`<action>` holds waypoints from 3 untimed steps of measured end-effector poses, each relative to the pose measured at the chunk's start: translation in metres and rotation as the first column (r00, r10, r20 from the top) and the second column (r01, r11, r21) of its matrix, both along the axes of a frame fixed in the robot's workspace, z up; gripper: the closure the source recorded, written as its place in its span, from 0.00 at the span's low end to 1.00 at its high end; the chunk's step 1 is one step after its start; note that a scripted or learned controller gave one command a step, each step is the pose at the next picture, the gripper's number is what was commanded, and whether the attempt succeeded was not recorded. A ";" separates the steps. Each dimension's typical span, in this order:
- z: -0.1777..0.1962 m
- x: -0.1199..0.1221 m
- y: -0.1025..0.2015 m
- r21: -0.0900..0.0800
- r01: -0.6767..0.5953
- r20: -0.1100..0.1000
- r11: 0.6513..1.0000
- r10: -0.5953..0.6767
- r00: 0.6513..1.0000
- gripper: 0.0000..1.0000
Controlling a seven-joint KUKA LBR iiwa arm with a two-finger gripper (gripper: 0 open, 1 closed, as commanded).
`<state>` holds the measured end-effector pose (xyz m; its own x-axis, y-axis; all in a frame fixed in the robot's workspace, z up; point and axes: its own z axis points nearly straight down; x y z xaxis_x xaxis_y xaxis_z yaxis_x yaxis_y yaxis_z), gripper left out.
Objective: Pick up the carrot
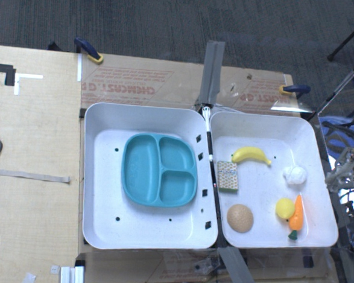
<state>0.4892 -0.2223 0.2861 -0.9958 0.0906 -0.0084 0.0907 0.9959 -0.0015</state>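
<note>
A blurred metal gripper [343,171] sits just outside the right bin's [268,131] right wall; whether it is open or closed cannot be told. The carrot [296,214] lies in that bin's near right corner, close to the wall. Its long axis runs near to far, with the green end nearest. A lemon [285,208] touches its left side.

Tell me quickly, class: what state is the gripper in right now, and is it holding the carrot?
Gripper: state cannot be told.
Carrot: lying in the right bin beside the lemon, not held.
</note>
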 end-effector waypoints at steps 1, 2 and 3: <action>-0.034 -0.009 0.000 0.001 -0.036 -0.003 0.999 0.036 0.999 1.00; -0.034 -0.009 0.000 0.001 -0.036 -0.003 0.999 0.036 0.999 0.00; -0.187 -0.007 0.002 -0.002 -0.064 0.003 0.998 0.064 0.998 0.00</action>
<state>0.4822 -0.2201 0.0987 -0.9996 0.0264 -0.0120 0.0264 0.9996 -0.0034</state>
